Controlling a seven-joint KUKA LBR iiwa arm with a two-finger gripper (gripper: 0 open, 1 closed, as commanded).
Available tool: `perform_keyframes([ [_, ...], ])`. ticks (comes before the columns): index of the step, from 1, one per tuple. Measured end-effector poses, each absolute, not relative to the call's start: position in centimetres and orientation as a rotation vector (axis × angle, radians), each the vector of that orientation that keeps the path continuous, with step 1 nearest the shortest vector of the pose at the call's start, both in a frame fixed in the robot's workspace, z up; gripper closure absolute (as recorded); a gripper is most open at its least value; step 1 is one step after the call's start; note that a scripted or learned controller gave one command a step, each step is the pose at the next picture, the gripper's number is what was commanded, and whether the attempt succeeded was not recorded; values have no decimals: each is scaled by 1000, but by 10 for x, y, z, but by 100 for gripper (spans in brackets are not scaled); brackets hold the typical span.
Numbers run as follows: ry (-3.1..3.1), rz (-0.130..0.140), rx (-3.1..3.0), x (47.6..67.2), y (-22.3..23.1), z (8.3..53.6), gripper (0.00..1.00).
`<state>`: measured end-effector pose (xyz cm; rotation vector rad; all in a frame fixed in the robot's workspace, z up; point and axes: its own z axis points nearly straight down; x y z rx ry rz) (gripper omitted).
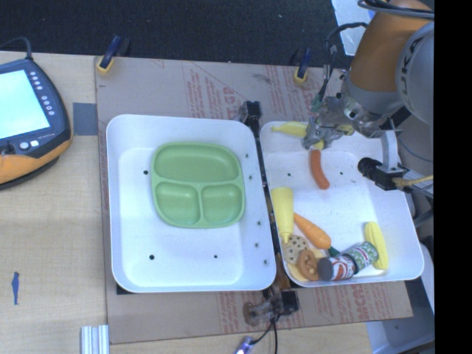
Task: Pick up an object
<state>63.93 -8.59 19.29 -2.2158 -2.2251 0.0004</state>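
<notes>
Orange-red sausage (319,170) lies in the right bin (402,205), far end touching the gripper (316,141), whose jaw state cannot be told; a good grasp needs fingers straddling it squarely before lifting.

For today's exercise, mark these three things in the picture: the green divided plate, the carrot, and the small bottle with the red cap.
green divided plate (198,184): camera view, centre, where its dividers meet.
carrot (313,231): camera view, middle of its orange body.
bottle (357,259): camera view, on its label.
</notes>
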Motion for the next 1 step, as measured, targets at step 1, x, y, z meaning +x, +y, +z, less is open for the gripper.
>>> perform_keyframes([
  [1,-2227,7,-2212,592,-37,205,100],
])
